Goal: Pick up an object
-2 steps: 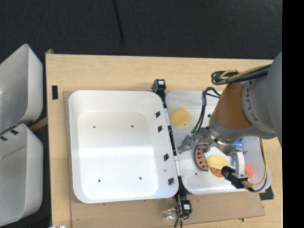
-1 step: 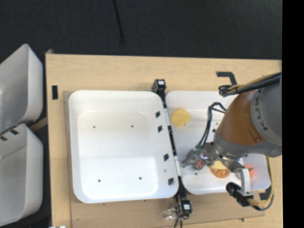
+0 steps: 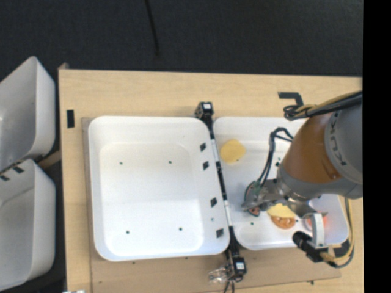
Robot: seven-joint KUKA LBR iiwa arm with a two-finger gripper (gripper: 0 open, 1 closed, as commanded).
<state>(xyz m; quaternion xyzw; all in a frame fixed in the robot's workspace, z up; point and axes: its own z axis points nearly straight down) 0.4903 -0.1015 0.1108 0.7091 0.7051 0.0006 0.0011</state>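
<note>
My gripper hangs low over the right bin, near its middle, under the grey and orange arm. A pale yellow round object lies in the same bin toward its far left corner, apart from the gripper. Just right of the gripper sits a yellow and orange object, partly hidden by the wrist. A red and white object lies farther right near the bin's edge. I see nothing between the fingers.
The left bin stands beside the right one, with a row of black clips along the shared rim. Cables loop off the wrist. White containers stand off the bench's left side.
</note>
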